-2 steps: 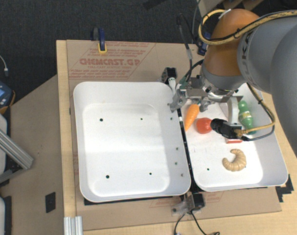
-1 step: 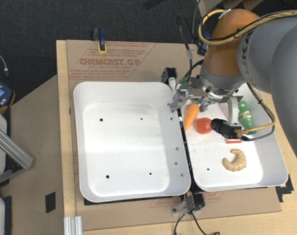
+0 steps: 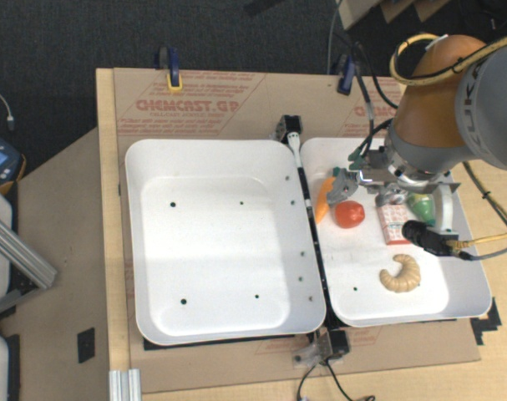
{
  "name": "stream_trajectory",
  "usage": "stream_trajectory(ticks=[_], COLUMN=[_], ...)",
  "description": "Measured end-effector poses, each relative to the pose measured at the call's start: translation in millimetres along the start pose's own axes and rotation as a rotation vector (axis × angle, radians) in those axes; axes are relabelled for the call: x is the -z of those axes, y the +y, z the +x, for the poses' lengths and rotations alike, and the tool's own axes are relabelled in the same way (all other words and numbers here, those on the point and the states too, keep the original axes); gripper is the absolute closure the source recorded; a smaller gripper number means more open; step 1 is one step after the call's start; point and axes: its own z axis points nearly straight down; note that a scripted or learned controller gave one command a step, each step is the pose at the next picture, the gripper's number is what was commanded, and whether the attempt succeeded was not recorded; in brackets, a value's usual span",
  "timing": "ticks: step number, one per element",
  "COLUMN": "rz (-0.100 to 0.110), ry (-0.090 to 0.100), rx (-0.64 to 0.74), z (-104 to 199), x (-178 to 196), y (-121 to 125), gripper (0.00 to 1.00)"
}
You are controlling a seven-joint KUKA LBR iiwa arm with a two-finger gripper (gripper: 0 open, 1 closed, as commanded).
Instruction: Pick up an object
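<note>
The right bin holds several small objects. An orange carrot lies against its left wall, with a red tomato just to its right. A red and white box and a green item lie further right, and a tan croissant rests near the front. My gripper hangs over the back of this bin, above the box and close to the tomato. The wrist body hides the fingertips.
The left bin sits beside the right one, with a black divider strip between them. Both stand on a cardboard sheet clamped at the back. A black cable end trails from the arm over the right bin.
</note>
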Motion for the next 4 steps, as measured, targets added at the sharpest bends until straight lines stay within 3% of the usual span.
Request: stream_trajectory(ticks=[1, 2, 3, 4], rz=[0.006, -0.027, 0.009, -0.008], ry=[-0.001, -0.003, 0.002, -0.001], rx=[0.0, 0.011, 0.005, 0.01], z=[-45.6, -13.6, -0.4, 47.1], x=[-90.0, 99.1, -5.8, 0.2], y=[-4.5, 51.4, -0.8, 37.3], gripper=[0.0, 0.0, 0.0, 0.0])
